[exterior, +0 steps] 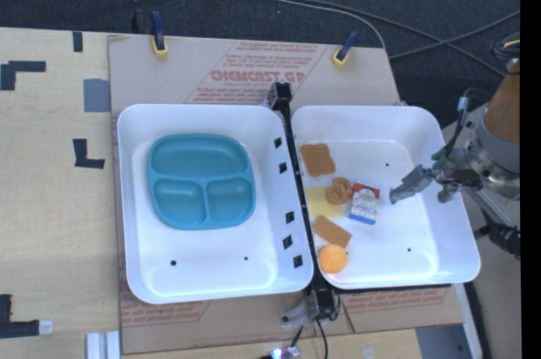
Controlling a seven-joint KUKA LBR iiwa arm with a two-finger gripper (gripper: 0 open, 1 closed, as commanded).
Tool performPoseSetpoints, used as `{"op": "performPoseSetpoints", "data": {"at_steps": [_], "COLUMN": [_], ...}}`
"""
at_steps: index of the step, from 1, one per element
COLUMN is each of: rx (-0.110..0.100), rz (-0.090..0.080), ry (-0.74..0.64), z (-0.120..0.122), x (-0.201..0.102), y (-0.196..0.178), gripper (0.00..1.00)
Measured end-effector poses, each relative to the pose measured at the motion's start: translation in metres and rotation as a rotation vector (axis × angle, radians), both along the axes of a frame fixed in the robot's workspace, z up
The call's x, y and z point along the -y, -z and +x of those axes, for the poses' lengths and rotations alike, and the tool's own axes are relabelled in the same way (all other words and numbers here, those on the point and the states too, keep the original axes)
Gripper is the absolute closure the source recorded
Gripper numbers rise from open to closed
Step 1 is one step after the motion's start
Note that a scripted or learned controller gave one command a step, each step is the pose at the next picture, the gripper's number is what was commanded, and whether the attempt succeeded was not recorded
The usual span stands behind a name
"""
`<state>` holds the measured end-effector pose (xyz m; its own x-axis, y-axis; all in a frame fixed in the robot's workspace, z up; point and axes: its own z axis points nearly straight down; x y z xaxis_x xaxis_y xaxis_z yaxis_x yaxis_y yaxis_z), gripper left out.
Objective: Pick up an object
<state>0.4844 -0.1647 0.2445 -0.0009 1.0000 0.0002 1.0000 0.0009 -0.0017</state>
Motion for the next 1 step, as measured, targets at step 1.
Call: {"op": "performPoseSetpoints", "data": {"at_steps": [1], "rx": [-0.004], "rz": [0.001], "ry": [0.001], "z": [-0.0006], "x": [-0.0045], "y": [0.0439], "gripper": [0.0]}}
